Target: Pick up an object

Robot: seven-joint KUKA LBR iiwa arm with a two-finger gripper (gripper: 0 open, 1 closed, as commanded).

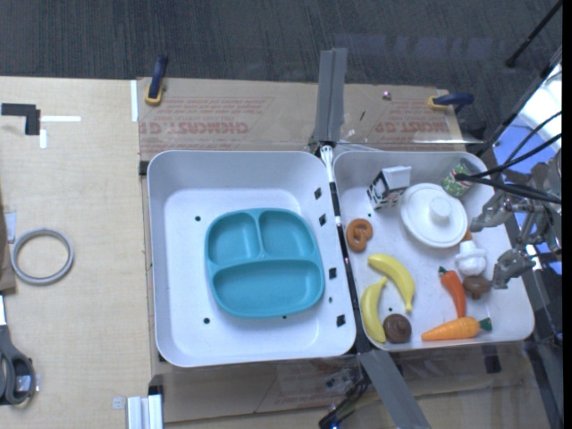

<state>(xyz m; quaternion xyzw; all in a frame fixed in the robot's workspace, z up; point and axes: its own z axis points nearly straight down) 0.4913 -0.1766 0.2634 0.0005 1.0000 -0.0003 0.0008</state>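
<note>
The right bin (pixel 514 324) holds several toy foods. There is a brown donut (pixel 359 233), two yellow bananas (pixel 396 277) (pixel 372 307), a dark round piece (pixel 397 328) and a large carrot (pixel 454 329). A smaller carrot (pixel 453 291), a white round dish (pixel 434 214), a small white box (pixel 389 187) and a green item (pixel 460 179) lie there too. A small white piece (pixel 471 259) sits near the right wall. My gripper (pixel 502 241) appears as grey metal parts at that bin's right rim, just right of the white piece, with nothing seen held.
The left bin (pixel 170 239) carries a teal divided plate (pixel 265 262). A roll of tape (pixel 40 256) and scissors (pixel 13 374) lie on the bench at the left. Clamps (pixel 157 79) (pixel 451 102) hold the cardboard behind the bins.
</note>
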